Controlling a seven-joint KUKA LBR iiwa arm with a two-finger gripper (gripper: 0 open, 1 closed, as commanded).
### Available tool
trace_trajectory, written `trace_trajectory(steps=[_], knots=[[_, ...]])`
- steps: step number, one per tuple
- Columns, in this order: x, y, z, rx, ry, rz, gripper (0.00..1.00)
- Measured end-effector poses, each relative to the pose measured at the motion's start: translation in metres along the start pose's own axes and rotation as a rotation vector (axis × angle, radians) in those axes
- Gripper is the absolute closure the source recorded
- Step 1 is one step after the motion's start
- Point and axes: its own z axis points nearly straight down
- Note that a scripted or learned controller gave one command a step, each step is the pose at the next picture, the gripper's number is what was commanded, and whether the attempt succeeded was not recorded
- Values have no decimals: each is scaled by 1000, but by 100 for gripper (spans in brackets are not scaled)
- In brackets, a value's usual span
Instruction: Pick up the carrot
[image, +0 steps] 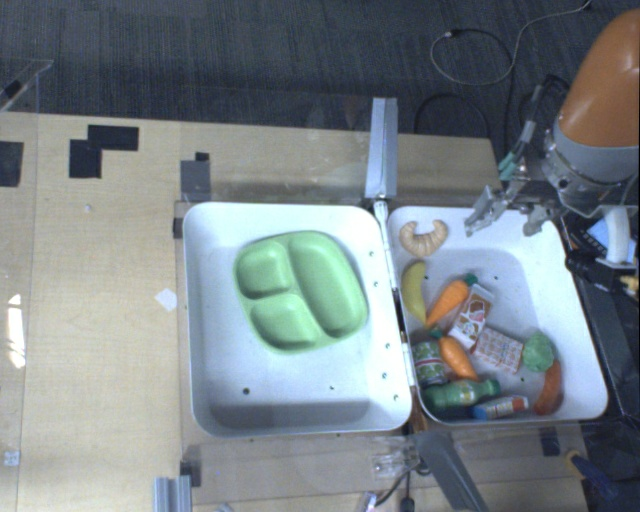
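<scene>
Orange carrot (446, 301), yellow banana (413, 288), green divided plate (300, 290), white bins (200, 330).

We note two bins side by side at mid-frame. In the left bin (200, 330) lies a divided plate (300, 288), toward its upper middle. In the right bin (575, 320), a croissant (424, 236) sits upper left, the carrot (446, 300) below it, a banana (413, 290) left of the carrot, bottles (460, 393) along the lower edge. The gripper (505, 212) hangs over the bin's upper right rim.
</scene>
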Motion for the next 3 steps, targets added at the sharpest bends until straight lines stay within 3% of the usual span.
trace_trajectory(steps=[1, 2, 3], knots=[[44, -29, 100, 1, 0, 85, 0], [92, -99, 100, 1, 1, 116, 0], [51, -115, 99, 0, 1, 123, 0]])
